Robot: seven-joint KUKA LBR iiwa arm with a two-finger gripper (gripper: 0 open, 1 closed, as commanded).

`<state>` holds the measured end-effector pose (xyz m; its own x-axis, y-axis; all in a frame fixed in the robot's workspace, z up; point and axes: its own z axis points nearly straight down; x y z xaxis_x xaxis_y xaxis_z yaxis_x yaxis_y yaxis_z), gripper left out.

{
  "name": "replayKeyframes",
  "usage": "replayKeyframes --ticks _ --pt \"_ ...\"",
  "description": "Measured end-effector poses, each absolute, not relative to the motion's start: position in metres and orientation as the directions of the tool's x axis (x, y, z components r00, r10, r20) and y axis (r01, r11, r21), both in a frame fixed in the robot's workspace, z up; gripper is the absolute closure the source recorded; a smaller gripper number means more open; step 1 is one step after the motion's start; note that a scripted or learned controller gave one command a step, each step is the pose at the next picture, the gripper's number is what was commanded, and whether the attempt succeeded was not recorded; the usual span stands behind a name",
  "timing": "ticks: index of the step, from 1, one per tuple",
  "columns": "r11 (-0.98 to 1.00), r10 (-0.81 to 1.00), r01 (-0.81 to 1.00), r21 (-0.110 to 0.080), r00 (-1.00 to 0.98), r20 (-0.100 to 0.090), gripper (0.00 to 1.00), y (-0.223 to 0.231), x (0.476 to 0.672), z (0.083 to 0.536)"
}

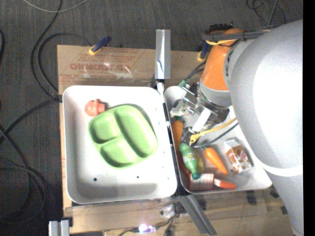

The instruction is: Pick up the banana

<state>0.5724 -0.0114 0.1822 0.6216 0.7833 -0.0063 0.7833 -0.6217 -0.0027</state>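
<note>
At the near edge of the right bin (256,182) lie a red-and-white pack (202,181) and a small red piece (225,184). Just behind them a green bottle (189,157) stands tilted, and the banana (200,162) is, as a judgement only, the bit of yellow showing against the bottle's right side. So little of it shows that neither its long axis nor the way it points can be read. Beside it lie a carrot (215,160) and a small carton (236,159), and a longer carrot (177,132) runs along the bin's left wall. Farther back the gripper (186,113) hangs low over the far part of this bin, apart from the yellow bit. Whether its jaws are spread or pressed together cannot be told, and nothing is seen pinched there. The pick looks not yet made: reaching, closing and lifting are all left. In the left bin (78,181) sit a green plate (123,134) and, behind it, a pink toy (94,107). The tabletop (98,68) lies beyond.
</note>
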Motion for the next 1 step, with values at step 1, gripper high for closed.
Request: replayKeyframes --ticks 1 --pt "-0.795 0.607 0.607 -0.004 0.795 -0.007 0.00 -0.0166 0.5360 0.1819"
